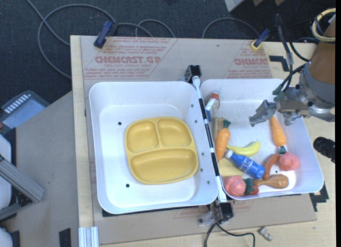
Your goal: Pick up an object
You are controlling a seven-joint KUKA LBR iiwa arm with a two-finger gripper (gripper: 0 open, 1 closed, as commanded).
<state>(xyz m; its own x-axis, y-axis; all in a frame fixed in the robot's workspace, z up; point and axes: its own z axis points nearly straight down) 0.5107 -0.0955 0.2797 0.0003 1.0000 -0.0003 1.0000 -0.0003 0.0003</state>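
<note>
Nothing was lifted yet: the gripper (pixel 265 113) hung over the right bin (pixel 314 158), fingers apart and empty, toys below.

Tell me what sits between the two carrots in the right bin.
Camera view: mostly bare white bin floor. The left carrot and right carrot flank it; the banana lies just below that line.

Place: robotics lab | Evidence: loose cables (pixel 64 14) on dark carpet beyond the surface's far edge — clamps (pixel 104 33) at its far corners | protective-film board (pixel 133 59) under two white bins (pixel 101 102) — toy food, sectioned yellow tray (pixel 160 150)
</note>
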